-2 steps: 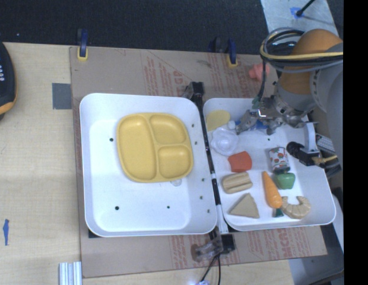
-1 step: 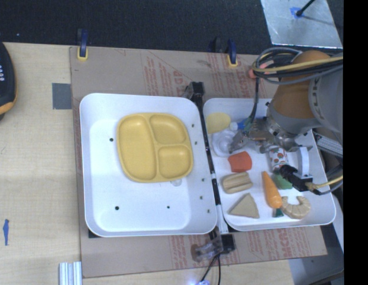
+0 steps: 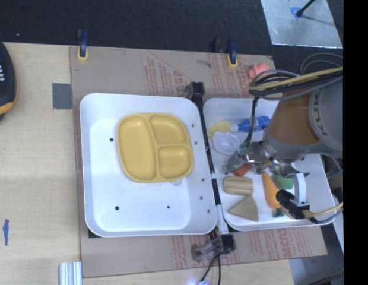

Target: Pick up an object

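The tan cylindrical block (image 3: 238,186) lies in the right white bin (image 3: 319,166), just below and slightly left of the gripper (image 3: 246,159), its long axis running left-right across the view. A tan wedge (image 3: 245,208) sits beyond it, farther from the jaws. Whether the jaws are parted or closed, I cannot tell; the grey arm (image 3: 303,120) hides much of them.

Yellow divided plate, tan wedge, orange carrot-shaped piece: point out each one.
Yellow divided plate (image 3: 154,146): camera view, ridge between its compartments.
Tan wedge (image 3: 246,208): camera view, middle of its flat face.
Orange carrot-shaped piece (image 3: 270,190): camera view, mid-length of its body.
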